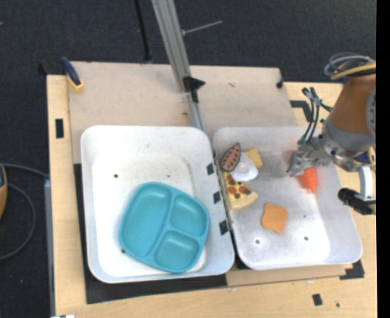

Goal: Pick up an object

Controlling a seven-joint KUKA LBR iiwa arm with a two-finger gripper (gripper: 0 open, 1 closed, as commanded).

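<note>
The right bin [334, 244] holds several toy foods. A small orange-red piece [308, 179] lies toward its right side. An orange nugget-like piece [274, 217] rests nearer the front. Along the bin's left wall sit a pizza slice [238, 193], a white piece [246, 171], a yellow piece [253, 158] and a brown oval piece [230, 156]. My gripper [300, 160] hangs low over the right bin, just above and left of the orange-red piece, very close to it or touching it. Whether it grips that piece is unclear.
The left bin [102, 151] carries a blue divided plate [165, 226] at its front. A metal post [175, 38] rises behind the bins' shared edge. The arm's wrist [350, 121] and cables crowd the right bin's far right side.
</note>
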